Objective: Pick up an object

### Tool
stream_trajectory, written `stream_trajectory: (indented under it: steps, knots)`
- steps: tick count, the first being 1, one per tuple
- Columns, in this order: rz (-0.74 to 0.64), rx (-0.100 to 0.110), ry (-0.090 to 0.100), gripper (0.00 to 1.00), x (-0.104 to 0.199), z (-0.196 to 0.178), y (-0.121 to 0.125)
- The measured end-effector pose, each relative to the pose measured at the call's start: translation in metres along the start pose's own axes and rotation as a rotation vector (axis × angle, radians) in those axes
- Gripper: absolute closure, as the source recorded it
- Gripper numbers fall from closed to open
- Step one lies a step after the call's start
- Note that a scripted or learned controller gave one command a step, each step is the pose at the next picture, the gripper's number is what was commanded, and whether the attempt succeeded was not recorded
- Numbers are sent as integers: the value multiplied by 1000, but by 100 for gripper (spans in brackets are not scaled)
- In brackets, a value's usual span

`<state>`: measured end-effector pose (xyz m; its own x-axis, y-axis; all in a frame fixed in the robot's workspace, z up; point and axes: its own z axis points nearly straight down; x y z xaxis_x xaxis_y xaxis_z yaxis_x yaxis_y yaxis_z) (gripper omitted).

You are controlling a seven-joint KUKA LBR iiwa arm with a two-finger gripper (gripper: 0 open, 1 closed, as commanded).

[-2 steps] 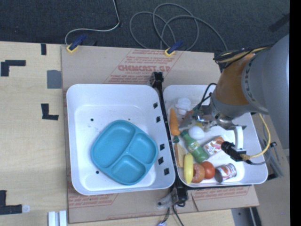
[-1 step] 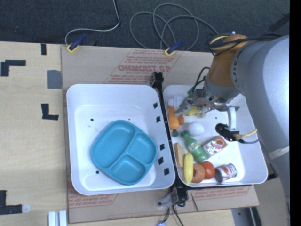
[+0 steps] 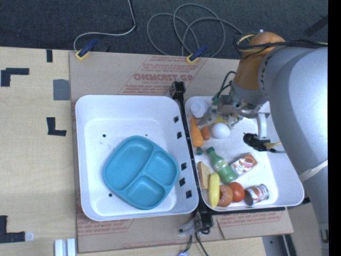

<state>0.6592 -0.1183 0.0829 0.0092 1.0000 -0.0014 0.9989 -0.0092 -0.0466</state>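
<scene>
I count two white bins, one blue plate, one green bottle, one banana, one carrot, one tomato, one egg, one can.

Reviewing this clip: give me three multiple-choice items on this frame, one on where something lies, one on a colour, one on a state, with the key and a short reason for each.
1. Where does the blue plastic divided plate lie?
A. In the left white bin
B. In the right white bin
C. On the cardboard outside both bins

2. What colour is the small plastic bottle in the right bin?
A. Purple
B. Green
C. Black

3. How does the red-labelled tin can at the right bin's near edge rest?
A. Upright on its base
B. Stacked on the plate
C. On its side

Key:
1 A: the blue plastic divided plate lies on the floor of the left white bin.
2 B: the small plastic bottle is green with a red cap, among the toy food in the right white bin.
3 C: the red-labelled tin can lies on its side, near the red tomato.
</scene>
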Motion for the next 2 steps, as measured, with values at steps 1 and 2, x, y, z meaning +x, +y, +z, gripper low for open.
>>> stream_trajectory:
  steps: [1,2]
  knots:
    - [-1,-2,-5,100,-1,-9,0]
    - [-11,-48,1,100,59,-98,-91]
